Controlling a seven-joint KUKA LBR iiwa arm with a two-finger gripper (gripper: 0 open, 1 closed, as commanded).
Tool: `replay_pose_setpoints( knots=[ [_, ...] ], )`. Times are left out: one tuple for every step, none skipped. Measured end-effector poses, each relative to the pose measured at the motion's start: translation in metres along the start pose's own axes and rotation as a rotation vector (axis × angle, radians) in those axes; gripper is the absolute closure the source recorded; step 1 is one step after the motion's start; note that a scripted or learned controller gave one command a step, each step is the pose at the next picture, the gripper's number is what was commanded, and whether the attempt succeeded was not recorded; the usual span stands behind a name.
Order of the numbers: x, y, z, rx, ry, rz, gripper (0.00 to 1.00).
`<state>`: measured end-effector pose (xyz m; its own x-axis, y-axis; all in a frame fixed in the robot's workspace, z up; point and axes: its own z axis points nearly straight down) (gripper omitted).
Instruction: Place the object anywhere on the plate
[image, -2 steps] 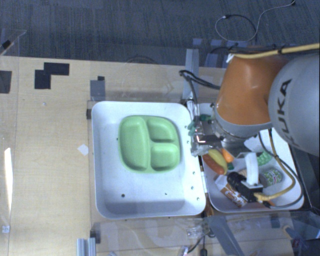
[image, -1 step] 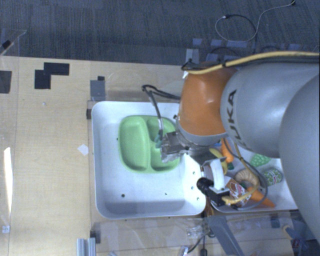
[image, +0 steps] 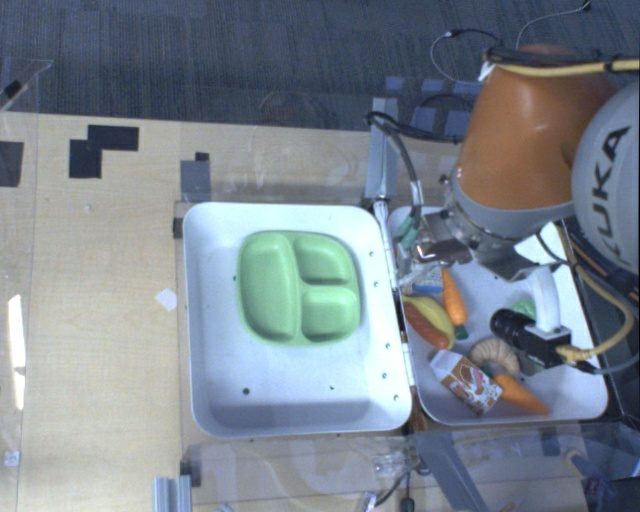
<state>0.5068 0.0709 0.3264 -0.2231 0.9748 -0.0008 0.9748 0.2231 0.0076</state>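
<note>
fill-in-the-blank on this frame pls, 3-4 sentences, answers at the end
1. The divided plate is coloured ____.
2. The plate sits in the ____ of the two white bins, as the camera sees them.
3. The plate has ____ compartments.
4. The toy carrot and toy banana lie in the ____ bin, under the arm.

Missing words: green; left; three; right

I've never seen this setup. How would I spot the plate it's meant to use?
Find the two white bins side by side; take the left bin, away from the arm. The plate lies in it: a pale green divided plate with three compartments, unlike the jumble of toy food in the right bin.
</note>
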Motion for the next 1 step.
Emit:
replay_pose_setpoints(
  knots=[
    [0.0653,-0.0055,0.0893,0.004,0.001,-0.075,1.00]
  ],
)
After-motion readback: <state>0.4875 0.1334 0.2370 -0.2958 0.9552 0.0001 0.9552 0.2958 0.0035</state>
